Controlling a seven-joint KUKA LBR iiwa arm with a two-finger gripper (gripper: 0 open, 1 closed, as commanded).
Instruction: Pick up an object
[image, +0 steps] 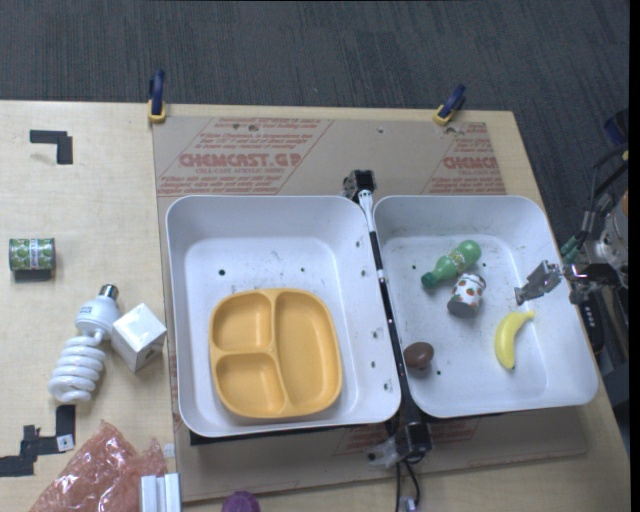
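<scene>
Yellow plastic banana (511, 338) lies just beside the metal gripper (540, 282); whether that is spread, I cannot tell. A descent near the white right bin's wall (570, 300) could clip it.

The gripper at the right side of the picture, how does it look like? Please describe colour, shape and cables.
The gripper is a small piece of silvery grey metal, angular in outline, reaching over the rim of the right bin. Behind it sit dark fittings, a green part and thin black cables. No markings are readable.
</scene>
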